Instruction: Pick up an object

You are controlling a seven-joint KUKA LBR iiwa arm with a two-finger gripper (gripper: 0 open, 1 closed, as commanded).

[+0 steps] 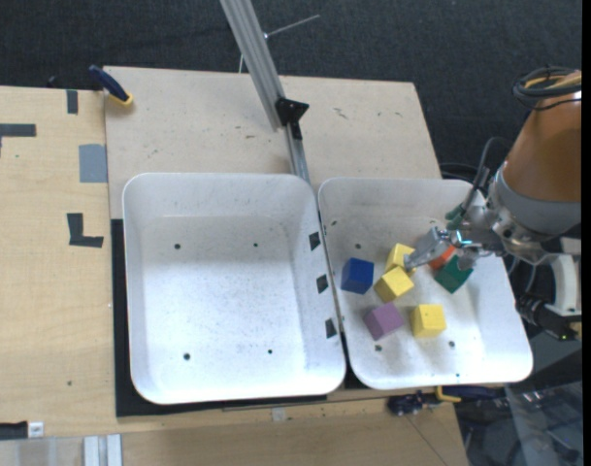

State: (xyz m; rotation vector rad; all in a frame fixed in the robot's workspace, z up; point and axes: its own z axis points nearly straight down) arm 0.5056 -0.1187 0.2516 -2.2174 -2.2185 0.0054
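The right bin (489,352) holds several small cubes. A blue cube (357,276) lies nearest the divider, with a purple one (382,319) in front of it. Three yellow cubes (400,254) (394,282) (428,319) sit around the middle. A green cube (455,278) lies further right. My gripper (438,251) hangs low over the bin, between the upper yellow cube and the green cube, with a small orange-red piece (446,253) right at its tip. The arm's orange band (547,149) is at the right edge.
The left bin (217,197) stands beside the right one. A slanted metal rail (261,56) runs down from the top to the bins' shared edge. A blue and yellow tool (111,85) lies on the bench at the upper left.
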